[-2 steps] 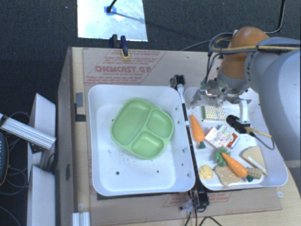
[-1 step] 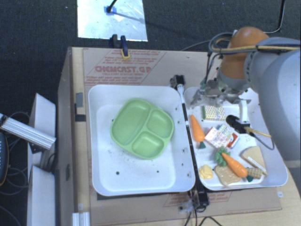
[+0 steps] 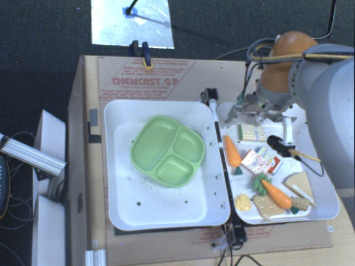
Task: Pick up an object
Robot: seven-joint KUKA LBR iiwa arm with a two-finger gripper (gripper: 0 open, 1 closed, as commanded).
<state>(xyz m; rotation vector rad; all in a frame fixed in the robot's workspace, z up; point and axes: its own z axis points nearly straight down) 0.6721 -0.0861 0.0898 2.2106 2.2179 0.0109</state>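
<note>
My gripper (image 3: pixel 244 113) hangs over the back of the right bin (image 3: pixel 328 206), just behind a white packet with coloured dots (image 3: pixel 252 132). Nothing shows between it and the packet, and the wrist hides its tips. In front of the packet lie an orange toy carrot (image 3: pixel 233 151) by the bin's left wall and a small red and white box (image 3: pixel 259 160). Nearer the front are a second carrot (image 3: pixel 275 193), a yellow piece (image 3: pixel 242 202), a slice of toy bread (image 3: pixel 267 206) and a pale wedge (image 3: pixel 300 183).
The left bin (image 3: pixel 127 204) holds a green divided plate (image 3: pixel 168 151) near its middle. A black clamp (image 3: pixel 209 96) sits on the ridge between the two bins at the back. The grey arm (image 3: pixel 327 93) covers the right bin's far right corner.
</note>
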